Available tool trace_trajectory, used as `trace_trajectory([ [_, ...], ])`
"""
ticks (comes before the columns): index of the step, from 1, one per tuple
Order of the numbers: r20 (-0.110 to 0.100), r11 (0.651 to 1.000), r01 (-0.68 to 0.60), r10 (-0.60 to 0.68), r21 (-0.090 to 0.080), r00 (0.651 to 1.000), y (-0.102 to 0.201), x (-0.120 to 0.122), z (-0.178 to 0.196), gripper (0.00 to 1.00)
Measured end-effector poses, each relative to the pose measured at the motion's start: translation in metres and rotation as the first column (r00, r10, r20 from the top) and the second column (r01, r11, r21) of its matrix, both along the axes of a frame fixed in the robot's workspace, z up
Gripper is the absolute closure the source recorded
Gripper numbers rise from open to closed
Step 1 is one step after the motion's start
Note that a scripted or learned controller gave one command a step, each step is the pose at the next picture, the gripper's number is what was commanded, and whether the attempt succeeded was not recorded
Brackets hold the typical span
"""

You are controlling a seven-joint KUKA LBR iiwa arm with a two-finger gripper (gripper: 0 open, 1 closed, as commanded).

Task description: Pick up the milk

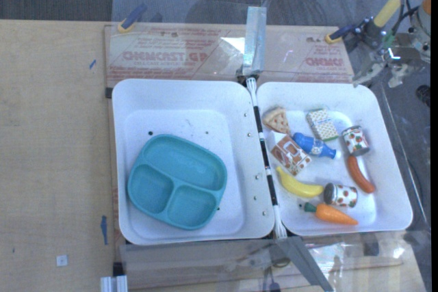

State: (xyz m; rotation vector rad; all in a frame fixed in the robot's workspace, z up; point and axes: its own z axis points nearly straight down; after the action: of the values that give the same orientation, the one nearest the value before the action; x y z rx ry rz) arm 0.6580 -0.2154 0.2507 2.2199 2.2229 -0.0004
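A: Surface? Go.

B: Wooden bench (48,147), grey carpet behind. Two white bins side by side, left bin (126,96) and right bin (383,215). A clear plastic sheet (178,51) lies along the far edge.

A: Gripper?

B: The gripper (367,74) is up at the right bin's far right corner, at the rim. Open or closed: cannot tell, too small and cluttered.

A: Milk?

B: The milk (321,124) is a pale green and white carton lying in the right bin. It's nearer the camera than the gripper and to its left, well apart from it. The long axis runs diagonally, far-left to near-right. I can't tell which end is the top.

A: Neighbours?

B: A blue bottle (315,146) is just on the milk's near side, further from the gripper. A pizza slice (277,120) sits further left and a can (355,140) lies almost straight toward the camera from the gripper. The banana (298,184) and carrot (330,214) lie furthest from it. A teal plate (176,181) sits in the left bin.
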Motion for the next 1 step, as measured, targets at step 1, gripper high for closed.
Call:
trace_trajectory([
  [1,0.001,0.994,-0.109,0.109,-0.001,0.994,-0.0071,-0.0213,-0.1126,0.0],
])
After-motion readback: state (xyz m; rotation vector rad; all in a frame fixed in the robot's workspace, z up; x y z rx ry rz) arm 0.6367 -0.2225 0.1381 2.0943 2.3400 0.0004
